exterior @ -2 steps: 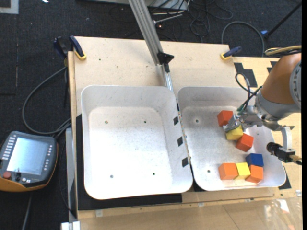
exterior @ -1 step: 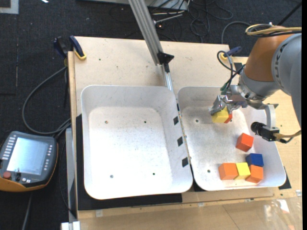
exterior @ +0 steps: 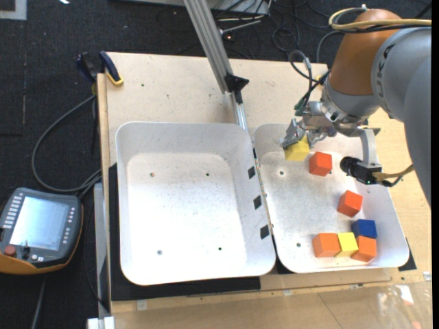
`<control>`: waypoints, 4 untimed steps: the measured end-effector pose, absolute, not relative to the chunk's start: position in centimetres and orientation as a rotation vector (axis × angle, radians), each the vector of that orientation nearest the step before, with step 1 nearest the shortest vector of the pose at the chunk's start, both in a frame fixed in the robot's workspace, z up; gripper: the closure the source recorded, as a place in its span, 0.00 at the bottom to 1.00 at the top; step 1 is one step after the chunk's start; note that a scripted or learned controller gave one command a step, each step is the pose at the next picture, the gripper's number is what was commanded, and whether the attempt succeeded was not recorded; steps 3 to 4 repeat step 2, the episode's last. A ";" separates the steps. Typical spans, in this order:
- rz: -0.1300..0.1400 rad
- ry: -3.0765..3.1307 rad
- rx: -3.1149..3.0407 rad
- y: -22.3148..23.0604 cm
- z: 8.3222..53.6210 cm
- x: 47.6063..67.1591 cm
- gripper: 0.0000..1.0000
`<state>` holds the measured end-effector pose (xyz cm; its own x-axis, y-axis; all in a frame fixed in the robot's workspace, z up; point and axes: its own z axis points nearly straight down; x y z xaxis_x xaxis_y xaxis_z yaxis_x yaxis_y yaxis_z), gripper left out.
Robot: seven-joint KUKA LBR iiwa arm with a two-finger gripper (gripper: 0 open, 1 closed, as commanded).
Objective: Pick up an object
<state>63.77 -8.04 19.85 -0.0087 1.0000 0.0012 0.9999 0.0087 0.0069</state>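
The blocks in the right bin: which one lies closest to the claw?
The yellow block at the bin's far end, right under the claw. The other yellow block sits in the near cluster.

**Arm bent low, wrist turned down**

The grey arm [exterior: 411,67] enters from the right, its orange band [exterior: 360,53] above the wrist. The pincer [exterior: 296,137] points down and leftward, its fingers closed on a yellow block [exterior: 298,151].
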 end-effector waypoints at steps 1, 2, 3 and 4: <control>0.004 2.232 2.213 -0.9 19.5 64.3 1.00; -0.002 2.234 2.216 4.9 19.5 61.3 1.00; -0.002 2.234 2.216 4.9 19.5 61.3 1.00; -0.002 2.234 2.216 4.9 19.5 61.3 1.00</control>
